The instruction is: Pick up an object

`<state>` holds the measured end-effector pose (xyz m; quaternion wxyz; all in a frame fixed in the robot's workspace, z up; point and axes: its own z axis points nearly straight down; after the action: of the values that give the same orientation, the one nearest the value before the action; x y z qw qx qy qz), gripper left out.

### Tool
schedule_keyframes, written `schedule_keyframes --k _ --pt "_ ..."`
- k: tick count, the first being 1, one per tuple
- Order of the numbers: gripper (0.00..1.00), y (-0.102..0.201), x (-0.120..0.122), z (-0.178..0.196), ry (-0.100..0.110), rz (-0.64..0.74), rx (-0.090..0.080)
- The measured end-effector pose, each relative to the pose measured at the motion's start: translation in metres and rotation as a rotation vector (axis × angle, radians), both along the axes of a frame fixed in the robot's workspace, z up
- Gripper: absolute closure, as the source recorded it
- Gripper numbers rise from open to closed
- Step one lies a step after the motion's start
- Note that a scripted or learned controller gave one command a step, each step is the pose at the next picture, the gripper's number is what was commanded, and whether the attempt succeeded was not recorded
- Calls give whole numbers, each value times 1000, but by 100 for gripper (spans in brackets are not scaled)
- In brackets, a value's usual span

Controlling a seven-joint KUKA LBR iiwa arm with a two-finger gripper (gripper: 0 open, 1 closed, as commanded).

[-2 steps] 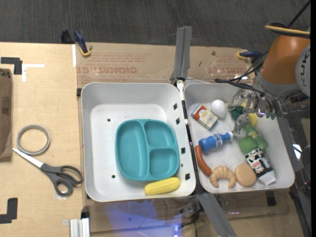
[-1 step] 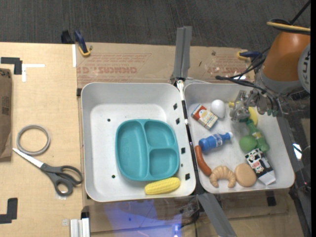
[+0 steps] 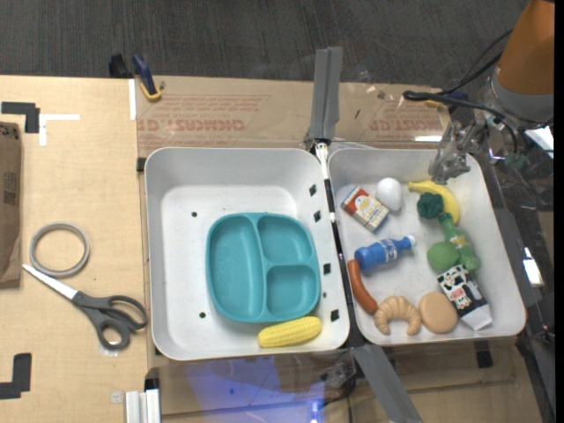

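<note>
Nearest us, a corn cob (image 3: pixel 289 331) is lying at 6 o'clock in the left bin (image 3: pixel 167 236), just below a teal divided plate (image 3: pixel 263 266). We are seeing the right bin (image 3: pixel 504 263) crowded: hot dog (image 3: pixel 361 288) and croissant (image 3: pixel 398 314) at 7 o'clock, a round bun (image 3: pixel 437 312) and milk carton (image 3: pixel 462 294) at 5. Blue bottle (image 3: pixel 382 252) is lying near centre. Small red-and-white box (image 3: pixel 365 208) and white egg (image 3: pixel 389 193) are sitting at 11 o'clock, touching or nearly so. Banana (image 3: pixel 443 196) and broccoli (image 3: pixel 431 206) are at 1 o'clock, with a green fruit (image 3: pixel 443 255) at 3.

The gripper (image 3: pixel 450 163) is hanging over the right bin's 1 o'clock corner, just above the banana; we are seeing nothing between its fingers, and whether they are spread or pressed together we cannot tell.

Out on the bench at 9 o'clock, scissors (image 3: pixel 88 306) and a tape roll (image 3: pixel 59 248) are lying close together.
</note>
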<state>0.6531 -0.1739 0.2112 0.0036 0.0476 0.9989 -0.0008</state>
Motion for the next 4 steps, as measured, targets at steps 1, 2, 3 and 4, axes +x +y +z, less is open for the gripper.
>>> schedule_keyframes --k 1,2,3,4 --pt "0 0 0 0 1 0 0" --pt "0 -38 -21 -118 2 12 1" --pt "100 -38 -19 -107 -5 15 -1" --pt "100 9 -18 24 1 138 1"
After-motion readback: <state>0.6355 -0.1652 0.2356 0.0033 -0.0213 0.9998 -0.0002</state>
